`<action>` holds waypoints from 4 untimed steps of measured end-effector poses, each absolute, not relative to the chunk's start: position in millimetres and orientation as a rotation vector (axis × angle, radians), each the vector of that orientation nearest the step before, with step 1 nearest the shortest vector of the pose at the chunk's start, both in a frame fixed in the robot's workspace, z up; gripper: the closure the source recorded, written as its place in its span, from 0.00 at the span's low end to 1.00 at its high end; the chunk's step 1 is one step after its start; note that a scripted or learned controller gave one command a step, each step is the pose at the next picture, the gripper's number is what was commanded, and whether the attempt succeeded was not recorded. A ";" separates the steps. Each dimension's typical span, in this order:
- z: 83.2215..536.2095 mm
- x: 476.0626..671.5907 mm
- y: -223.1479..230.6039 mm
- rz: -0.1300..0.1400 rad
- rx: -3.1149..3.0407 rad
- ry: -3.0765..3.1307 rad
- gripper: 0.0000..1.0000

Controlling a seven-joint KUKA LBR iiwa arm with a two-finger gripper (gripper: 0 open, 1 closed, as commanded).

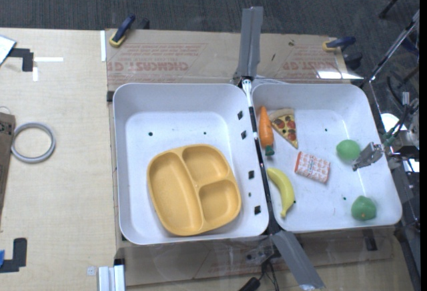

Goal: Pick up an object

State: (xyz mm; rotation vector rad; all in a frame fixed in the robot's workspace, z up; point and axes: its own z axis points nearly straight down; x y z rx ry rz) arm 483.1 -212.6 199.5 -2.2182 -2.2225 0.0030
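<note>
fruit, toys and a packet lie scattered in the right bin [313,99]; nearest the gripper [366,157] is a round green ball [347,149], just to its left along the bin's right side, apart from the metal tip and not between any fingers; a second green fruit [363,208], with a small stem end, sits lower near the bin's front right corner, below the gripper and also free of it; whether the fingers are apart or together cannot be told, since the gripper shows as a small grey slanted shape at the bin's right wall; nothing is visibly held.

toward the middle of the same bin a red and white patterned packet [312,167] lies flat; to its left a yellow banana [282,190] curves along the bin's left wall; above it an orange carrot [265,130] lies lengthwise by that wall, with a pizza slice [286,127] just beside it on the right.

the left bin [133,109] holds 1 yellow divided plate [193,188] with 3 compartments, sitting toward the front; on the bench [53,216] well to the left lies a grey tape ring [31,142].
</note>
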 end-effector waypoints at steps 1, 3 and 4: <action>207.8 483.9 -212.7 0.004 -2.217 -2.224 1.00; 351.5 502.3 -163.8 0.004 -2.050 -2.379 1.00; 441.4 528.0 -222.6 0.003 -1.886 -2.514 1.00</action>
